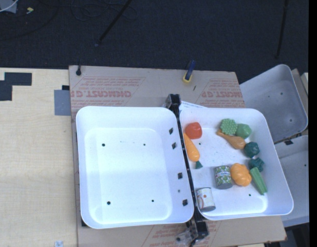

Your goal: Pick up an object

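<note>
Although I cannot tell whether the end effector is released or clenched, the small green-labelled tin can [223,177], in the right white plastic bin [274,208], looks light, rigid and slippery, best pinched across its round sides.

Two white bins [86,138] sit side by side on a cardboard sheet [122,89] over a pale wooden surface [30,158], dark floor [148,24] behind.

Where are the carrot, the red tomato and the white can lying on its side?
carrot [191,149]: camera view, middle of its orange body, by the right bin's left wall.
red tomato [193,130]: camera view, centre of its top.
white can [205,199]: camera view, its side, at the right bin's near left corner.
</note>
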`<action>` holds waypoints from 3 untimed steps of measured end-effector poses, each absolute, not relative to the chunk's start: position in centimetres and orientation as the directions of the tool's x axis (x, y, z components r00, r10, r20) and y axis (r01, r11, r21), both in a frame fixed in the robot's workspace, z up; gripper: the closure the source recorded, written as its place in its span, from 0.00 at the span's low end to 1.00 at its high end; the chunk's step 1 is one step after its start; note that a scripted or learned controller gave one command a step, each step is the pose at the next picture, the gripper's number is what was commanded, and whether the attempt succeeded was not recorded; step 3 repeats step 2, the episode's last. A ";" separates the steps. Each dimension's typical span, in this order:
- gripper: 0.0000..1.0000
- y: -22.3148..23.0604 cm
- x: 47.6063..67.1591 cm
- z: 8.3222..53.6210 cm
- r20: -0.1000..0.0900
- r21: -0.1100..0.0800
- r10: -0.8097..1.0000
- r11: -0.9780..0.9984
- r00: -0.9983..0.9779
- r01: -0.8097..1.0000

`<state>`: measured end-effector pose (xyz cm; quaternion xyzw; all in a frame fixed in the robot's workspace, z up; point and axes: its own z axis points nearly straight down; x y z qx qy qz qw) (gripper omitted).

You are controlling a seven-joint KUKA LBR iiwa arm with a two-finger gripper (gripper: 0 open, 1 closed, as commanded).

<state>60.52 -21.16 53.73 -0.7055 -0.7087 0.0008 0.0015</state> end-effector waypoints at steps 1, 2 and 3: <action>1.00 -21.2 60.7 53.7 0.000 -0.002 1.000 0.006 -0.006 1.000; 1.00 -21.2 60.4 53.7 0.001 -0.003 1.000 0.005 -0.005 1.000; 1.00 -21.2 60.4 53.7 0.001 -0.003 1.000 0.005 -0.005 1.000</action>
